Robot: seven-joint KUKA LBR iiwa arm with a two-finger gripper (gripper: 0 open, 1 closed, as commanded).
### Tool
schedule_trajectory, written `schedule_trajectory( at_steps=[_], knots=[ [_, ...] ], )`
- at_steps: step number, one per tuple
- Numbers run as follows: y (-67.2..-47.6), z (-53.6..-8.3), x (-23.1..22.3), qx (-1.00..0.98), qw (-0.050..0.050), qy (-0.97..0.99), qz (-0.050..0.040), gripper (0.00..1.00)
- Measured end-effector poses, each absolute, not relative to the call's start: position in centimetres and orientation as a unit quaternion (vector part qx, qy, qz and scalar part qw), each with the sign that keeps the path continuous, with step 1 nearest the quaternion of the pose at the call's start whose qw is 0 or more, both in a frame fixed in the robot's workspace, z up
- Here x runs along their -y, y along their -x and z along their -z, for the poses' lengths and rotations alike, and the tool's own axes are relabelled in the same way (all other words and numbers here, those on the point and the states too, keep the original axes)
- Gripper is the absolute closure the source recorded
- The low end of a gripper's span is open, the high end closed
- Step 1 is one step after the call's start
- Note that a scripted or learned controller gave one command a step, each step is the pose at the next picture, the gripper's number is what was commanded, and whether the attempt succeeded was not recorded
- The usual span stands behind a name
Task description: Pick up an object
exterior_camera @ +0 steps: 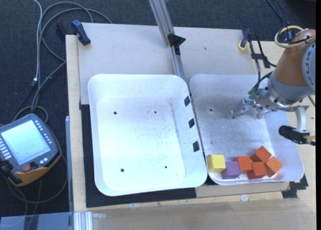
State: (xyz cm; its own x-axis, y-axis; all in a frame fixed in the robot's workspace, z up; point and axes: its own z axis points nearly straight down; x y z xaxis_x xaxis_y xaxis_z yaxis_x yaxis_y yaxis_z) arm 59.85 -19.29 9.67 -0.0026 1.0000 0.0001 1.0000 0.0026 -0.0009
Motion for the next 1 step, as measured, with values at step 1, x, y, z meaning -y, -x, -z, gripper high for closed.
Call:
schedule_trajectory(
  at_steps=[1],
  knots=[
    [-59.89,-11.15,19.36,0.708,-0.002,0.706,0.0006,1.00]
  ],
)
